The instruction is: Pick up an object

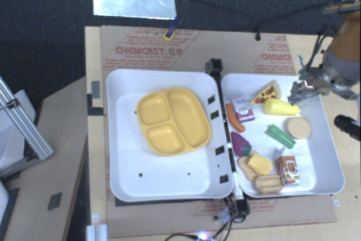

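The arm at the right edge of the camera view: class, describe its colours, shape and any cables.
The arm has a rounded grey body with an orange band above the wrist. Its gripper is a small cluster of metal and dark parts with a red speck. Thin dark cables loop beside the wrist.

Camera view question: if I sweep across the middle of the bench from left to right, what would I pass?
Yellow divided tray in the left bin → orange carrot → yellow wedge → gripper over the right bin.
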Tool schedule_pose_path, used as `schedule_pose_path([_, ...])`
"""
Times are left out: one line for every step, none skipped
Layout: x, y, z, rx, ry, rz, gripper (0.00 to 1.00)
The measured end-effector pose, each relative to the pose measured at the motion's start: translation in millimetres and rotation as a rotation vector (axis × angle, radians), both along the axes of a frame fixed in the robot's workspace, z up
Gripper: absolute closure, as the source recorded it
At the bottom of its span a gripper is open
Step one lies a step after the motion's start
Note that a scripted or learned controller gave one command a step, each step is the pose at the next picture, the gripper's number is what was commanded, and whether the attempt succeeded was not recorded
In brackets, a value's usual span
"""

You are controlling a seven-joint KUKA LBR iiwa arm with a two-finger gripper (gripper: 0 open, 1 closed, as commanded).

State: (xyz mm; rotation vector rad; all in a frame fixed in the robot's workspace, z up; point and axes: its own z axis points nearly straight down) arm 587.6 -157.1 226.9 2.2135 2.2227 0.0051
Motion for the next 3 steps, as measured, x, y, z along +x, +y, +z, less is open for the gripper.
schedule_pose_path([-9.4,48.1,-9.4,0.003,0.005,0.004,1.00])
schedule_pose_path([-9.3,104.3,-13.9,0.004,0.005,0.006,1.00])
schedule_pose_path([-14.8,148.2,-7.4,0.003,0.004,0.005,1.00])
